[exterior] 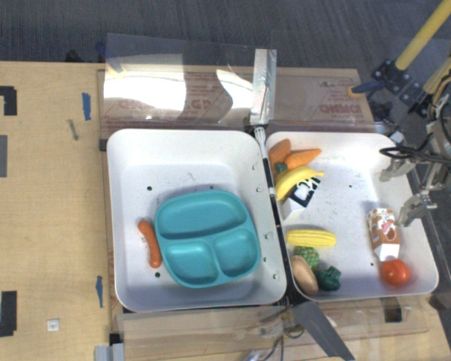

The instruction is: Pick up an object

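The right bin [353,145] holds several toy foods: a carrot [304,157], a banana [295,180] on a black-and-white card [306,192], a corn cob [310,238], a potato [304,274], broccoli [328,277], a tomato [395,271] and a small red-and-white carton [382,232]. My gripper [404,189] hangs over that bin's right edge, just above and right of the carton. Its two pale fingers stand apart with nothing between them.
The left bin [135,156] holds a teal divided plate [207,237] with an orange sausage [150,243] beside it on the left. A metal divider [262,89] stands behind the bins. Yellow and blue fixtures [406,66] sit at the far right.
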Robot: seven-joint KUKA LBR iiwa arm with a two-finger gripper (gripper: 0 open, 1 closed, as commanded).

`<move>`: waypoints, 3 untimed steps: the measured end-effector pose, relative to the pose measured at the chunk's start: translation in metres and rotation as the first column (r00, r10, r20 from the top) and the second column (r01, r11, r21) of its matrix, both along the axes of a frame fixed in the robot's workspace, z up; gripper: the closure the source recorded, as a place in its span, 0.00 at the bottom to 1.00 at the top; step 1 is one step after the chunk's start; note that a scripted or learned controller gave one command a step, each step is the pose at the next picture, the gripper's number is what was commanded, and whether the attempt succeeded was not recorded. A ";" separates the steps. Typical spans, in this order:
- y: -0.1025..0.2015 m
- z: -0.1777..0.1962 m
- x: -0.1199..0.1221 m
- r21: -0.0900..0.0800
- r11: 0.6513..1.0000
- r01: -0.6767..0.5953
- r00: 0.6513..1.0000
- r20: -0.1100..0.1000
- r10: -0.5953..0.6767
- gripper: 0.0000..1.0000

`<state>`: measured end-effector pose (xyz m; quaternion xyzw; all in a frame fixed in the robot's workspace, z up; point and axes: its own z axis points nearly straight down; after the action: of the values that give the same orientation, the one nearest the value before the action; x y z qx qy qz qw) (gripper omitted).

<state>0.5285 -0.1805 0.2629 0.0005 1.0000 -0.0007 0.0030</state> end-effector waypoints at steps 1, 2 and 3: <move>-0.028 -0.174 -0.045 -0.003 0.998 -0.056 0.998 0.006 0.056 0.00; -0.027 -0.160 -0.040 -0.009 0.998 -0.060 0.998 0.021 0.060 1.00; -0.021 -0.003 0.022 -0.004 0.998 -0.055 0.998 0.011 0.055 1.00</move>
<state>0.5506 -0.2017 0.2604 -0.0269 0.9996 -0.0025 0.0088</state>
